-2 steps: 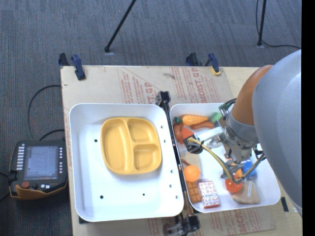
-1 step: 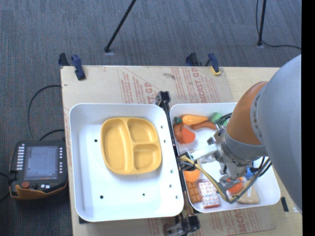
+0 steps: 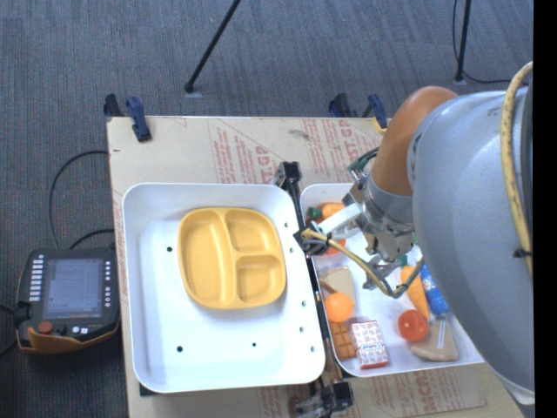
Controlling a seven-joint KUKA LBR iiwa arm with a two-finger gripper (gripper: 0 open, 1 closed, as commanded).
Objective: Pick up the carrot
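Note:
The carrot (image 3: pixel 415 292) is an orange tapered piece lying in the right bin (image 3: pixel 396 366), partly tucked under the arm beside a blue item (image 3: pixel 433 294). My gripper (image 3: pixel 380 249) hangs low over the middle of that bin, just left of and above the carrot, with a yellow cable looping under it. The grey arm and its orange band hide the bin's right part.
The right bin also holds an orange ball (image 3: pixel 339 306), a red tomato (image 3: pixel 412 325), a waffle piece (image 3: pixel 345 343), a red-and-white box (image 3: pixel 371 343), a bread slice (image 3: pixel 336 279) and a beige item (image 3: pixel 435 349). A yellow divided plate (image 3: pixel 231 255) lies in the left bin (image 3: pixel 157 320).

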